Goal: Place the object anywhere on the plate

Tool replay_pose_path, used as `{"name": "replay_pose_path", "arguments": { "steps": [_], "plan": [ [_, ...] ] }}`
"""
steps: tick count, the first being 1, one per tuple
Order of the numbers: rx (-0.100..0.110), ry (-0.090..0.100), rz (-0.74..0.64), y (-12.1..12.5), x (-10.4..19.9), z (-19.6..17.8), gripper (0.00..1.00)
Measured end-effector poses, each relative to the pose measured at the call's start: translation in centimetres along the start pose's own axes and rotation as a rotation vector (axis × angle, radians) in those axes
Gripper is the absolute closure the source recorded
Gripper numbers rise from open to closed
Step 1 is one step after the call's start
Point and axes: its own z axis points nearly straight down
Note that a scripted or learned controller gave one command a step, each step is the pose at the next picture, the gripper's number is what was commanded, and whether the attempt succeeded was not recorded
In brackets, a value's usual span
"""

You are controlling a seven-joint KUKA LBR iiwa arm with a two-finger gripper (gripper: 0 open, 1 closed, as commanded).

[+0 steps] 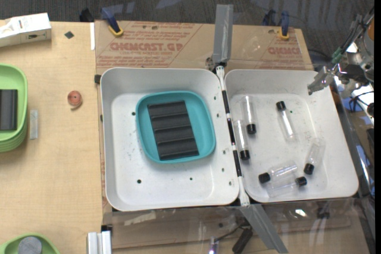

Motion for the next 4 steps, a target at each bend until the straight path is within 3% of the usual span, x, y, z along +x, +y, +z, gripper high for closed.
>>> {"name": "replay_pose_path", "arguments": {
  "steps": [1,2,3,4],
  "plan": [
    [0.002,0.0,-0.003,-0.1,-0.3,-13.3,0.0],
    [0.001,0.0,-0.158,3.6,0.2,-20.9,0.0],
    [0.0,0.0,-0.436,6.3,-0.6,-20.8,0.0],
    [0.0,0.001,-0.712,6.4,-0.6,-20.8,0.0]
  ]
}}
